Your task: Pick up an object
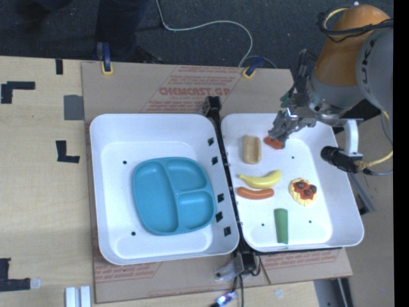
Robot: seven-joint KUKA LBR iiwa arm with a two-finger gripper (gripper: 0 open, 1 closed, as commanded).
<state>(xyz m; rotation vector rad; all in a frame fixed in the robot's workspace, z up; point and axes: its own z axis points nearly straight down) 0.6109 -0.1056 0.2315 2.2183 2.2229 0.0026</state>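
The right white bin [332, 232] holds a tan bread roll [251, 149], a yellow banana [260, 179], a red-orange sausage [255, 193], a small pizza piece [303, 191] and a green cucumber stick [281, 226]. My gripper [279, 133] hangs over the bin's upper part, right of the bread roll. A small red object [275, 143] sits right at its tips; whether it is pinched or merely touched is unclear. The left white bin [105, 133] holds a blue divided plate [174, 194].
Both bins rest on a cardboard sheet [185, 91] on the wooden bench. A white cable [204, 25] loops behind the bins. A black clip [213, 105] joins the bins at the top. The arm's black fitting [339, 157] juts over the right bin's right rim.
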